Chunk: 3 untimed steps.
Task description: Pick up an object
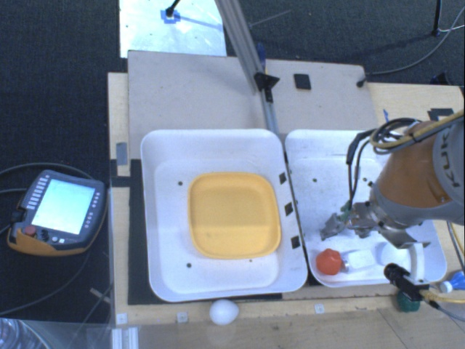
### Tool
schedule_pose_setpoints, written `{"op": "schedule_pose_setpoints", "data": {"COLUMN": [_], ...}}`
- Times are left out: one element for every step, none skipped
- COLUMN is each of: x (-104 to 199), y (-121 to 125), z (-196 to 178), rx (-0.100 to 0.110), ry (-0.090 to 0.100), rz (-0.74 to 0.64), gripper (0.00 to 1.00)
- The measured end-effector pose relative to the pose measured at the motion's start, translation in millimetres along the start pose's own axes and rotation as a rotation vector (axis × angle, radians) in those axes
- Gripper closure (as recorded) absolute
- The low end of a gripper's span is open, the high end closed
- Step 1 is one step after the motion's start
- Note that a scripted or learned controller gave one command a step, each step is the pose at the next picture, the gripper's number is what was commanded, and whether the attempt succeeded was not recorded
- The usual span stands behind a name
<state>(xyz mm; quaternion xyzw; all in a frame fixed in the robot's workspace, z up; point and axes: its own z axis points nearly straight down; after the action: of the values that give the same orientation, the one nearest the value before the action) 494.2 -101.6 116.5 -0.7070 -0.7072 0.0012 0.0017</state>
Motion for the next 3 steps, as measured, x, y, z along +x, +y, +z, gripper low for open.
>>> {"op": "schedule_pose_setpoints", "data": {"x": [-0.4,2.3,7.5], "y": [1.5,11.6,12.3], "z": [-12.6,-69.1,-112.3], "rx": [-0.006,-0.01,-0.009], "ry": [-0.001,-0.001,-0.001], "rz": [0.0,-0.001,-0.001], "gripper": [1.0,1.0,1.0]}}
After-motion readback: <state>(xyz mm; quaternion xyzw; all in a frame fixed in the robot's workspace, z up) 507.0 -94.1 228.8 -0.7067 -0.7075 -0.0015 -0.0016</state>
